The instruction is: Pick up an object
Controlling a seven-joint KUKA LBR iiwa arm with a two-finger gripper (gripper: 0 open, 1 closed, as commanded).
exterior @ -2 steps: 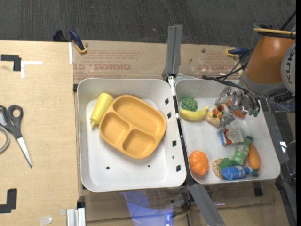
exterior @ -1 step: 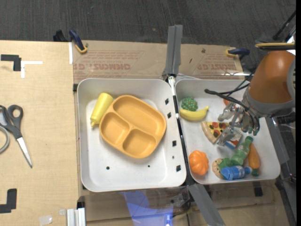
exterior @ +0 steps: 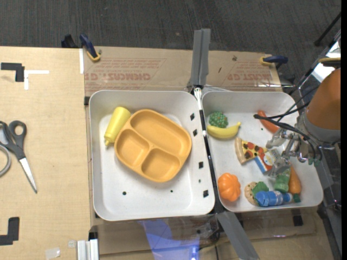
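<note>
My gripper (exterior: 280, 158) hangs low over the right part of the right bin (exterior: 233, 99), its metal body just right of the pizza slice (exterior: 248, 150). It sits above a small red and blue item (exterior: 262, 160) and a green toy (exterior: 282, 183). Around it lie an orange carrot (exterior: 294, 182), a blue bottle (exterior: 274, 199), a cookie (exterior: 251, 191), an orange pumpkin (exterior: 229, 187), a banana (exterior: 223, 130), a broccoli (exterior: 218, 118) and a red chili (exterior: 267, 122). I see nothing lifted off the bin floor.
The left bin (exterior: 103, 199) holds a yellow divided plate (exterior: 153, 144) and a yellow bottle (exterior: 116, 124). Scissors (exterior: 19, 150) lie on the bench at far left. The arm's orange band (exterior: 328, 104) and black cables (exterior: 287, 115) cross the right bin's far right side.
</note>
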